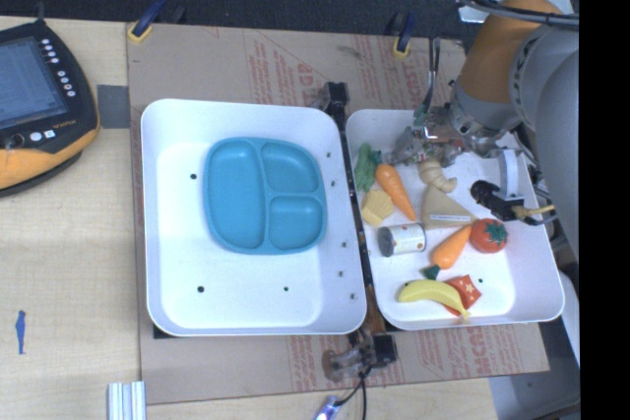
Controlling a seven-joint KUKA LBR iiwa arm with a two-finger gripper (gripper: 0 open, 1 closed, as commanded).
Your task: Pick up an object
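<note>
Looked like a fresh attempt at the right bin (539,302): gripper (430,141) dipped into its 12 o'clock end, right by a beige toy (437,175). Couldn't tell what the business end was doing, too cluttered. Carrot (396,191), banana (430,292), tomato (488,235) piled at center, handy targets. Blue divided plate (264,193) parked in the left bin (172,300) at 9 o'clock.

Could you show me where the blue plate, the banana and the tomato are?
blue plate (239,194): camera view, on its large left compartment.
banana (425,291): camera view, on the middle of its yellow body.
tomato (488,236): camera view, on its red side.
</note>
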